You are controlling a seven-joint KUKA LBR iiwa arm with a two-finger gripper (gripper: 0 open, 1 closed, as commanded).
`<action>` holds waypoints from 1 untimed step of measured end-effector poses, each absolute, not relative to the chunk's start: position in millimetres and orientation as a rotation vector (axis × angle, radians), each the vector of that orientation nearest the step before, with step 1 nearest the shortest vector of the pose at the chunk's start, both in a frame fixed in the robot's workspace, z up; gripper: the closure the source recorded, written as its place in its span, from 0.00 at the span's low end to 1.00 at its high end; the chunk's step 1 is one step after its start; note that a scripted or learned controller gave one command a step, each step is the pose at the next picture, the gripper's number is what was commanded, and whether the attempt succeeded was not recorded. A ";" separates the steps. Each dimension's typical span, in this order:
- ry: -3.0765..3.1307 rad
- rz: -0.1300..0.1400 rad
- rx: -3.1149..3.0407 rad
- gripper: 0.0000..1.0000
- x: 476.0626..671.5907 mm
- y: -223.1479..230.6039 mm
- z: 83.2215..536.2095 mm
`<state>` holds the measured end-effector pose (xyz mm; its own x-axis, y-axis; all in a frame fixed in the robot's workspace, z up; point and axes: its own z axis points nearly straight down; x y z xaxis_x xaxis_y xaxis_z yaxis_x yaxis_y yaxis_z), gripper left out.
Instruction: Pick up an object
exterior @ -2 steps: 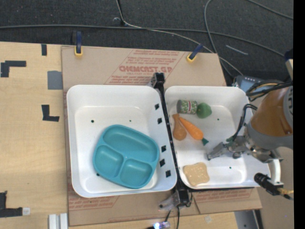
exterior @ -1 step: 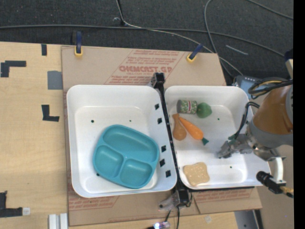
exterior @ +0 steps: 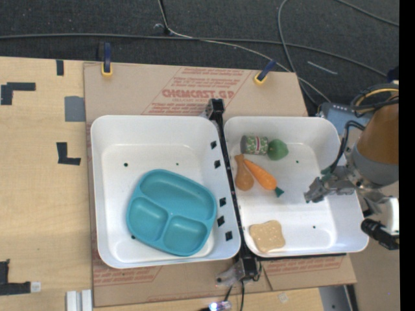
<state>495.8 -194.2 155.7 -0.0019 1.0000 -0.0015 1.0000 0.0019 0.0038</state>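
**No object lifted yet; gripper low at the right bin's right edge**

The gripper (exterior: 319, 192) is seen low inside the right bin (exterior: 324, 129), close to the middle of its right wall. Whether it is spread or closed cannot be told, since the metal parts blur together at this size. Nothing is seen caught in it, and the white floor beside it is bare.

Above the gripper, the grey wrist and the orange band of the arm (exterior: 379, 149) are seen reaching in over the bin's right edge.

The things that could be picked up are all found in the right bin, well apart from the gripper. A carrot (exterior: 261, 174) is laid on a slant near the left wall, with a tan pear-shaped piece (exterior: 244, 177) touching or just beside it. Toward the far edge, a small can (exterior: 255, 145) is laid on its side, with a green round fruit (exterior: 278, 149) against it. A slice of bread (exterior: 267, 236) is placed near the front edge.

In the left bin (exterior: 104, 131), a blue divided tray (exterior: 170, 211) is laid toward the front.

The task is judged to be at its start: no object has been grasped or raised, and the reach, the grip and the lift are all left to do.
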 end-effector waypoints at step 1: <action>2.220 0.002 2.218 1.00 488.9 -196.8 202.2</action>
